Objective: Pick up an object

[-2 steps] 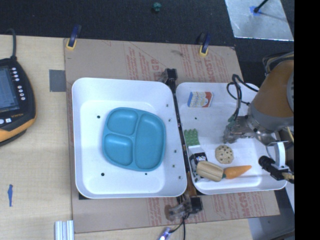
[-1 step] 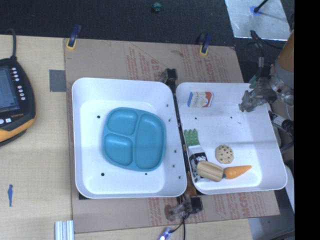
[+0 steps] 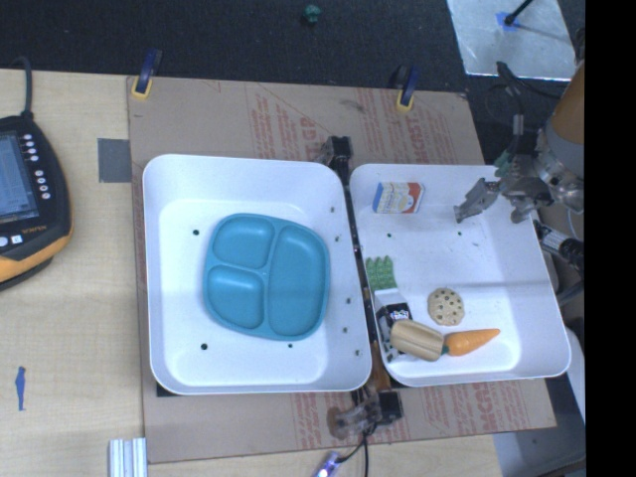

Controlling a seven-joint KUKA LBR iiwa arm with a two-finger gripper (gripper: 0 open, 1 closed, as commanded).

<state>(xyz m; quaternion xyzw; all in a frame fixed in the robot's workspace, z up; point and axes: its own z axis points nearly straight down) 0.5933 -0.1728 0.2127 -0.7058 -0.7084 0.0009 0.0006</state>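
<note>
Right bin holds five items: one carton at 11 o'clock, label unreadable; one green piece; one cookie; one roll; one carrot at 6 o'clock. Left bin: one blue tray. Gripper at 1 o'clock, fingers spread, holding nothing.

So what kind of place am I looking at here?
Most likely a robotics lab bench set up for pick tests. Two white bins, one holding a blue plate and the other holding toy food, sit on clamped cardboard, and a teach pendant rests at the left.
</note>
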